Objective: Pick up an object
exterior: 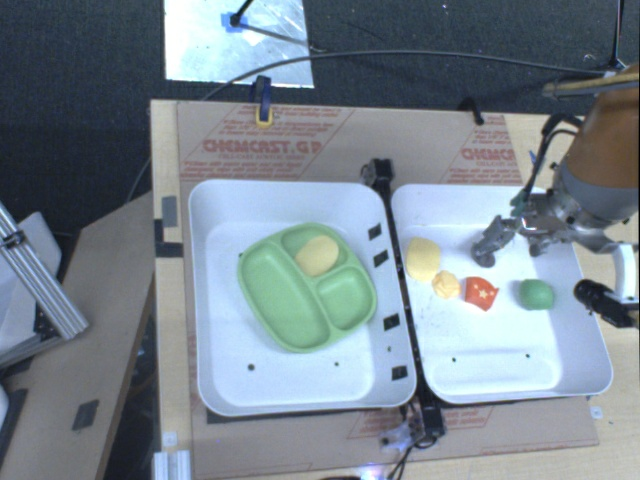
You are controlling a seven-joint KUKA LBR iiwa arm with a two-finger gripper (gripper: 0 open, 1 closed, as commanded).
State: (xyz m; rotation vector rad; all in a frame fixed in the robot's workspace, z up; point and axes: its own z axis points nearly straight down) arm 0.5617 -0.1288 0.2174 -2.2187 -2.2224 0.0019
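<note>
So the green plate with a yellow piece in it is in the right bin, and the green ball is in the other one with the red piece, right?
Not quite. The camera view shows the green plate, with the yellow piece in it, in the left bin. The green ball and red piece lie in the right bin.

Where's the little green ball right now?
The green ball lies in the right bin, toward its right side, just right of the red piece and below the pincer, which hovers apart from it.
</note>
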